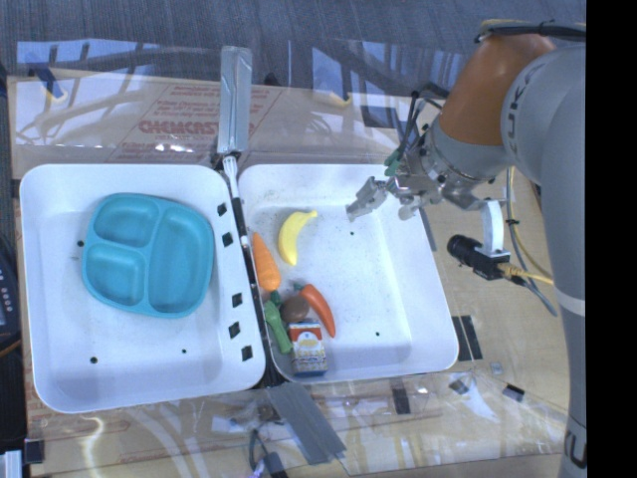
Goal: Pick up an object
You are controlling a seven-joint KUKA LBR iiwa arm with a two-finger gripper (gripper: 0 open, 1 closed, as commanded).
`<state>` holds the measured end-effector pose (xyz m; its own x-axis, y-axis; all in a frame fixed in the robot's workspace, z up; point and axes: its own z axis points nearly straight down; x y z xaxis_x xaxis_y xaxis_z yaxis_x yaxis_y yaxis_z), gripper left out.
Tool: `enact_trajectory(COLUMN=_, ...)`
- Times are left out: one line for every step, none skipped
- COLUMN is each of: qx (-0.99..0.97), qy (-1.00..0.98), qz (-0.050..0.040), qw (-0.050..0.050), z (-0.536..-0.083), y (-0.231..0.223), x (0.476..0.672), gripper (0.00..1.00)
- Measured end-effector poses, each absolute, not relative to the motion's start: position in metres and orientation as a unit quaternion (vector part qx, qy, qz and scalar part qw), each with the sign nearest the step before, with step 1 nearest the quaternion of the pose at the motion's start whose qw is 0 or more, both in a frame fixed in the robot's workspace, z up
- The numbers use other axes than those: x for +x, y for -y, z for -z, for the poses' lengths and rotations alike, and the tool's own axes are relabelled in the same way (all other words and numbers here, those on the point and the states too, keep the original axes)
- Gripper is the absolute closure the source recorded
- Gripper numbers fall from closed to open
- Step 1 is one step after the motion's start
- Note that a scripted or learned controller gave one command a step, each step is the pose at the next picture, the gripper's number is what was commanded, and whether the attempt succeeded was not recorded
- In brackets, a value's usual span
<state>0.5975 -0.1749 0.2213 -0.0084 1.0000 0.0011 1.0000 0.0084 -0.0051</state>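
Note:
The right bin [398,297] holds a yellow banana [295,235] near its back left. An orange carrot [264,262] lies along the divider. Toward the front left corner are a red-orange pepper [319,309], a brown round item [296,310], a green vegetable [277,327] and a small carton [309,347]. My gripper [384,204] hangs over the bin's back right part, to the right of the banana and apart from it. It is open, with nothing between its fingers.
In the left bin [50,297] rests a blue divided plate [149,254]. A metal bar [234,98] stands behind the divider between the bins. The arm's grey body and a black cable fitting [478,255] overhang the right bin's right rim.

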Motion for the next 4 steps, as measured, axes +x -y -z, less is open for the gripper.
enact_trajectory(qx=-0.693, qy=0.721, qz=0.0002, qw=-0.001, z=-0.092, y=0.137, x=0.658, gripper=0.0)
enact_trajectory(qx=-0.677, qy=0.736, qz=-0.0011, qw=0.002, z=-0.092, y=0.114, x=0.568, gripper=0.0)
enact_trajectory(qx=-0.646, qy=0.763, qz=-0.0007, qw=0.002, z=-0.091, y=0.106, x=0.506, gripper=0.0)
enact_trajectory(qx=-0.645, qy=0.765, qz=-0.0011, qw=0.001, z=-0.101, y=0.107, x=0.507, gripper=1.0)
